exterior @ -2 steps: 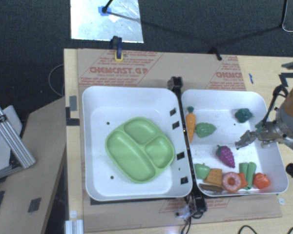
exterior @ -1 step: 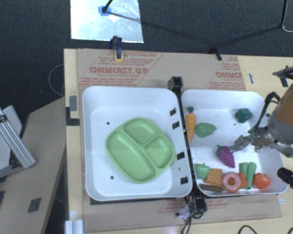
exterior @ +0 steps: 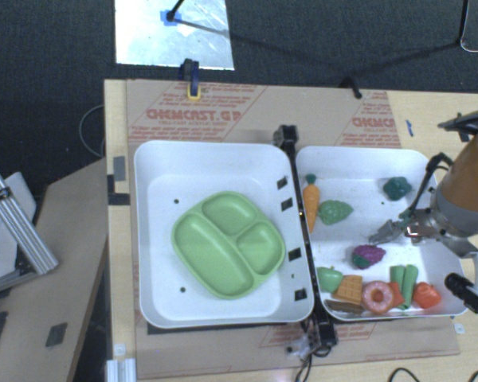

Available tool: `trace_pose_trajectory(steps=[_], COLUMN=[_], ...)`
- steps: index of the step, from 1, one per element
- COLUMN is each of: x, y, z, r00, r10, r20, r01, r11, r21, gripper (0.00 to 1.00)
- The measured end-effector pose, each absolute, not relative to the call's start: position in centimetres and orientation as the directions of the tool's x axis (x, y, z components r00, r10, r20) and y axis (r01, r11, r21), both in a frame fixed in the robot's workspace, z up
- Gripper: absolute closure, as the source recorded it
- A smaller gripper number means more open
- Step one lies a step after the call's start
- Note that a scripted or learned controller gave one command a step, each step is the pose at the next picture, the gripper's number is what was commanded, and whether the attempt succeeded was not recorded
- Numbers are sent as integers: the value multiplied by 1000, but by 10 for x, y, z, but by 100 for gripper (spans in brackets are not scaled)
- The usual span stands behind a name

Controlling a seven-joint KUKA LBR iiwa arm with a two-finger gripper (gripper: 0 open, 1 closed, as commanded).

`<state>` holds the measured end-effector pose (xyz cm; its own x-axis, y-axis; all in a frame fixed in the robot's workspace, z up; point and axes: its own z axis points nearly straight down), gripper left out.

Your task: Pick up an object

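Floor: dark speckled carpet (exterior: 48, 46) | shiny square silver sheet (exterior: 174, 22) lying on it, top centre | bench: tan cardboard-covered top (exterior: 247, 110) with red lettering | left edge — slanted aluminium frame rail (exterior: 16, 221) | light — even, soft

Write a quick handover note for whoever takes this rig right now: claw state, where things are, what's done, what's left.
Claw: low over the right bin, nothing visibly between its fingers.
Right bin: carrot, green leafy piece, dark green piece, purple grapes, and a cluster along the near edge including a donut.
Left bin: green divided plate.
Done: nothing picked.
Left: grasp and lift one object; the grapes look closest.
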<state>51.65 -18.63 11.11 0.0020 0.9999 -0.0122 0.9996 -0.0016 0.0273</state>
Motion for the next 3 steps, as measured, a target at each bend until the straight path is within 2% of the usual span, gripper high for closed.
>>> trace_pose_trajectory(steps=[1, 3], x=[513, 524], y=[-183, -185], z=[115, 203], r00=[0, -4], r10=[1000, 1000], r20=[-4, -1], r01=[1000, 1000], r11=[0, 4], r21=[12, 3], gripper=[100, 100])
